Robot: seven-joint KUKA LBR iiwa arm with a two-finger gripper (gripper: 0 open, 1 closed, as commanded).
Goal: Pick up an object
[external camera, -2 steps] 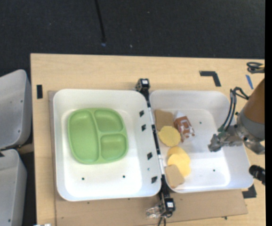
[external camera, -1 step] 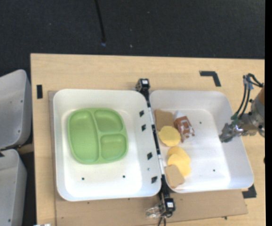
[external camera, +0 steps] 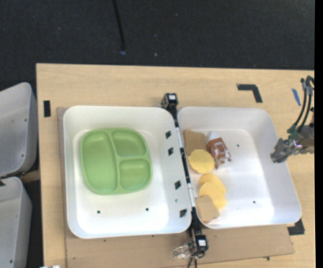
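White bins: I see two shallow trays side by side on a pale wooden bench (external camera: pixel 122 82); the left bin (external camera: pixel 72 205) and the right bin (external camera: pixel 262 205) touch along a centre seam lined with small black clips.
Green plate: a divided green plate (external camera: pixel 117 161) with three compartments lies flat in the left bin, a little toward 9 o'clock of that bin's middle.
Yellow pieces: three rounded yellow items sit in the right bin close to the seam. One (external camera: pixel 201 161) is near the bin's 9 o'clock, and two more (external camera: pixel 213 190) overlap each other just at its 5 o'clock.
Brown items: a flat tan piece (external camera: pixel 193 140) lies at 11 o'clock of the upper yellow piece and touches it; a red-brown packet with white marks (external camera: pixel 219 151) sits tilted just at that piece's 2 o'clock; another tan piece (external camera: pixel 207 209) rests at the 6 o'clock end of the row.
Gripper: my gripper (external camera: pixel 281 151) is at the right bin's 3 o'clock rim, well apart from the pile of objects. It is small and dark here, so I cannot tell how its fingers are set, and I see nothing in it.
Cables: dark hoses (external camera: pixel 304 108) rise toward 12 o'clock from the gripper.
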